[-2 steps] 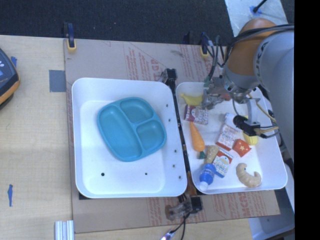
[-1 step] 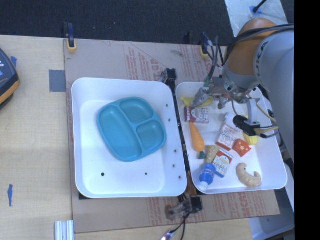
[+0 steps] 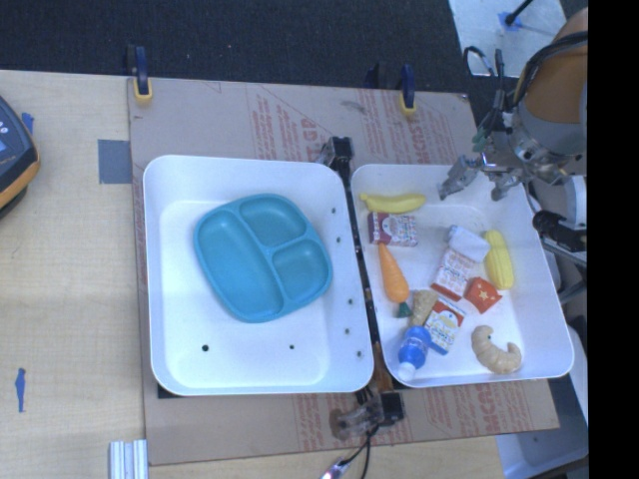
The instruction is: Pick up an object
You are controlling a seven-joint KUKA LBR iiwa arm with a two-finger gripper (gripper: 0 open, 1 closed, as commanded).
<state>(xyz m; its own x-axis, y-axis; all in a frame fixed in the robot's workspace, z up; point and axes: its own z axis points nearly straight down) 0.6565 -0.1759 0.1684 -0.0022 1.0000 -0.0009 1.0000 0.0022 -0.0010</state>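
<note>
My gripper [image 3: 477,184] hangs open over the far edge of the right bin [image 3: 555,312], nothing between its fingers. Below it in that bin lie several toy foods: a yellow banana [image 3: 392,203], a red-and-white packet [image 3: 394,230], an orange carrot [image 3: 392,272], a yellow corn cob [image 3: 499,259], a red-and-white carton [image 3: 454,272], a small red box [image 3: 482,294], a blue bottle [image 3: 413,349] and a tan croissant [image 3: 496,350]. The banana is the nearest item, to the gripper's left and a little nearer the camera.
The left bin [image 3: 170,297] holds a blue divided plate [image 3: 263,255]. A black divider strip [image 3: 354,257] runs between the bins. Clamps [image 3: 141,73] pin the cardboard at the back. A dark device [image 3: 12,153] sits at the far left of the bench.
</note>
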